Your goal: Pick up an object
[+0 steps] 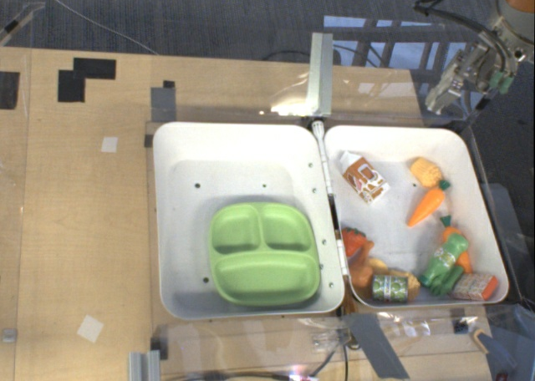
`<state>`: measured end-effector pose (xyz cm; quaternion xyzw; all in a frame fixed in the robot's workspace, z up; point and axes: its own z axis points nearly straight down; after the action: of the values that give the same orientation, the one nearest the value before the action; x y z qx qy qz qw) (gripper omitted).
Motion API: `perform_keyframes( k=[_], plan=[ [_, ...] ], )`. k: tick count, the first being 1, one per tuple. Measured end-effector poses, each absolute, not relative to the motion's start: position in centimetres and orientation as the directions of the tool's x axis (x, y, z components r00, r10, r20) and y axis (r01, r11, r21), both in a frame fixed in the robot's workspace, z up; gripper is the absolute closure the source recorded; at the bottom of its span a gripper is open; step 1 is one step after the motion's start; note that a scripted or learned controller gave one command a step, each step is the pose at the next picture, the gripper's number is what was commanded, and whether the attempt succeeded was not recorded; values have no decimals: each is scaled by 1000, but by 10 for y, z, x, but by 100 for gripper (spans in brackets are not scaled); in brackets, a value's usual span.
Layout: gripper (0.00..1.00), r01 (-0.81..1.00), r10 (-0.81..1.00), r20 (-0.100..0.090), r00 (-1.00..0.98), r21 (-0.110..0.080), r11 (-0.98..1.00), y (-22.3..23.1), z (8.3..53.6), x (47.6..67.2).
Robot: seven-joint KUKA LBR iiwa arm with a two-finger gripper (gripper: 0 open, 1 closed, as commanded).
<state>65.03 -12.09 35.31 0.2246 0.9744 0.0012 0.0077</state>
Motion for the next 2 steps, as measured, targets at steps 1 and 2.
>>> perform_keyframes(
  k=[1, 2],
  plan=[
    [100, 434, 434, -23, -900, 7, 901, -121, 365, 652],
    [100, 428, 429, -34, -903, 10, 903, -120, 379, 654]
  ],
)
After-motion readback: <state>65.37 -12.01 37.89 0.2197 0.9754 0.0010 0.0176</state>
